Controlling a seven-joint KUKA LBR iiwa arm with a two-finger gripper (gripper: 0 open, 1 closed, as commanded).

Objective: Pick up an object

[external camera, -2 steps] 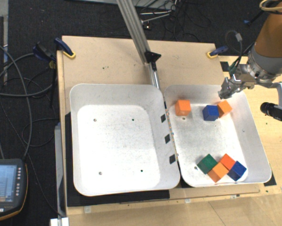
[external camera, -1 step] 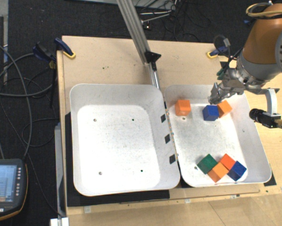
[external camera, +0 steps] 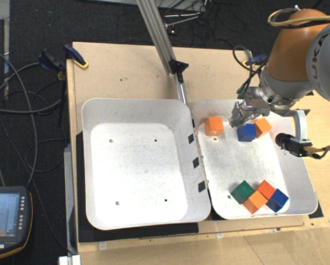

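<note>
At the near edge of the right bin (external camera: 297, 173) sits a tight cluster of four blocks: a green block (external camera: 243, 191) at the left, an orange block (external camera: 255, 201) just beside it toward the front, a red-orange block (external camera: 266, 190) behind that, and a blue block (external camera: 277, 200) at the right end, all touching or nearly touching one another. Farther back in the same bin, the claw (external camera: 243, 115) hangs low over the bin's far part, right above a second blue block (external camera: 246, 132); whether it is wide, narrow or gripping anything cannot be told, since the dark metal of the wrist hides the tips. That blue block lies on the bin floor just below the claw, with a small orange block (external camera: 262, 127) touching its right side. A larger orange block (external camera: 213, 126) stands apart to the left, near the bin's left wall. The grey arm with its orange band (external camera: 294, 43) comes in from the upper right, cables trailing along it. The left bin (external camera: 134, 162) lies alongside, its wall touching the right bin's. Both bins rest on the pale wooden surface (external camera: 126, 70), and a slanted metal pole (external camera: 156, 29) crosses the back of it. A handheld control pendant (external camera: 8, 220) lies on the dark floor at the lower left.
</note>
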